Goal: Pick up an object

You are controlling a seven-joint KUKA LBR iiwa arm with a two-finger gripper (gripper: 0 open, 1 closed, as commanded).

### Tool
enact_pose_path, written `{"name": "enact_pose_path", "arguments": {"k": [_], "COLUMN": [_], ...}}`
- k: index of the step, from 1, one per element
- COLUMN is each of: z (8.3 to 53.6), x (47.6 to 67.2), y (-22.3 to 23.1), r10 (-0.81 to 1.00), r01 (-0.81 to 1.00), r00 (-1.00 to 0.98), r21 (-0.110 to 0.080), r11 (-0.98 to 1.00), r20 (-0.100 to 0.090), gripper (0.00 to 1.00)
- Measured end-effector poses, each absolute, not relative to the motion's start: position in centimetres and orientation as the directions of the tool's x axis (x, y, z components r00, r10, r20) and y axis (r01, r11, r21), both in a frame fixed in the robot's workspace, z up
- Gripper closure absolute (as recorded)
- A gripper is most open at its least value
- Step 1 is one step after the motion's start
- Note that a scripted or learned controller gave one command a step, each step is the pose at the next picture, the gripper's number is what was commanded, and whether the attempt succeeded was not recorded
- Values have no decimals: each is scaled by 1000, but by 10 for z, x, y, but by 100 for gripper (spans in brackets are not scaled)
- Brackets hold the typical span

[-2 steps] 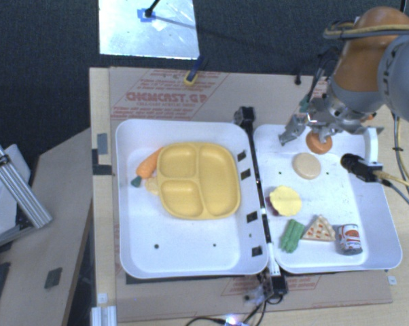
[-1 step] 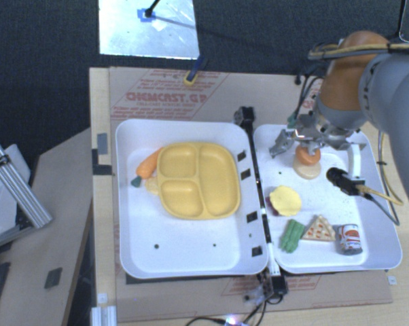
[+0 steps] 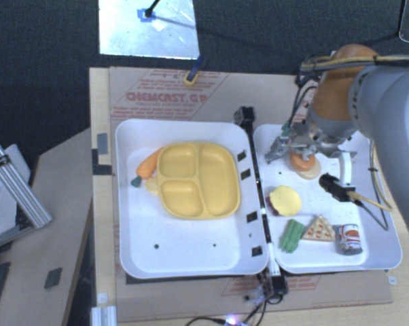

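You see the gripper (image 3: 301, 149) low over the right bin's (image 3: 378, 243) far end | orange disc (image 3: 305, 166) lies right under it | grip: you cannot tell, clenched or released | pizza slice (image 3: 319, 229) and can (image 3: 349, 239) at the near edge

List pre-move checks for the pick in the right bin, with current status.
1. Position: gripper is over the right bin: ok.
2. Target: orange-and-white round item lies right under the gripper, partly covered: ok.
3. Grasp on that item: cannot tell, the contact is hidden.
4. Nearest neighbour: yellow disc lies apart from the target: ok.
5. Other clutter: green piece, pizza slice and can sit toward the front wall, away from the target: ok.
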State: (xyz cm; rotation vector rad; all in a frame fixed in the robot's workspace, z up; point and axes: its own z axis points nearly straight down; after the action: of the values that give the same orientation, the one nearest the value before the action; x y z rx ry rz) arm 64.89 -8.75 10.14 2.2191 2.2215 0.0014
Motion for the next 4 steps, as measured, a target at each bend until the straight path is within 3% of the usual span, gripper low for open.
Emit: {"name": "enact_pose_path", "arguments": {"k": [1, 2, 4], "z": [103, 113, 202], "x": [653, 654, 660], "y": [-88, -89, -95], "r10": [1000, 1000, 1000], "r01": [1000, 1000, 1000], "r00": [-2, -2, -3], "r21": [17, 20, 4], "r11": [2, 2, 3], "r20": [-4, -6, 0], "gripper": [0, 100, 100]}}
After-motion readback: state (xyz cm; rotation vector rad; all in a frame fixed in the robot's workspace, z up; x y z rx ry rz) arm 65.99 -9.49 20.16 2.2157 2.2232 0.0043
